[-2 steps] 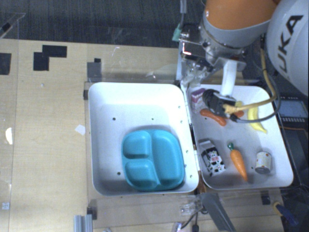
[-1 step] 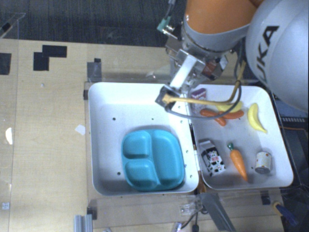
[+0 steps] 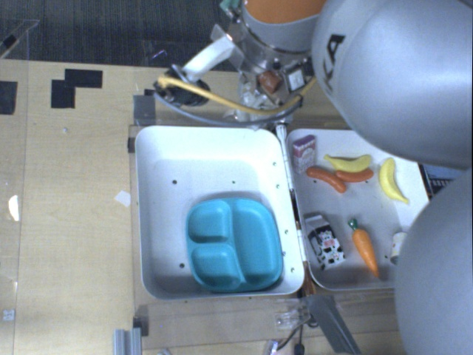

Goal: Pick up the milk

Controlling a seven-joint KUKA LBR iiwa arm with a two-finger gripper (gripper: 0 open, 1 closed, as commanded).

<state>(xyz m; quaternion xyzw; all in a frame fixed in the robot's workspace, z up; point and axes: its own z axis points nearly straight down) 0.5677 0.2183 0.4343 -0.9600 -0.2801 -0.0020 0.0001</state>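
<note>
Gripper (image 3: 256,93) opening unreadable, small white milk carton (image 3: 325,244) with black cow patches, beside carrot (image 3: 364,248)

A pale wooden bench top (image 3: 66,198) spreads out to the left of the arm's wrist, with black block-shaped marks (image 3: 74,86) printed on it near the far-left edge. Beyond the bench, behind the wrist, runs a dark carpeted floor (image 3: 111,13); soft, even light falls over everything

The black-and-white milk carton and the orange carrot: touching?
Apart. The camera view shows bare white bin floor between the black-and-white milk carton and the orange carrot.
</note>
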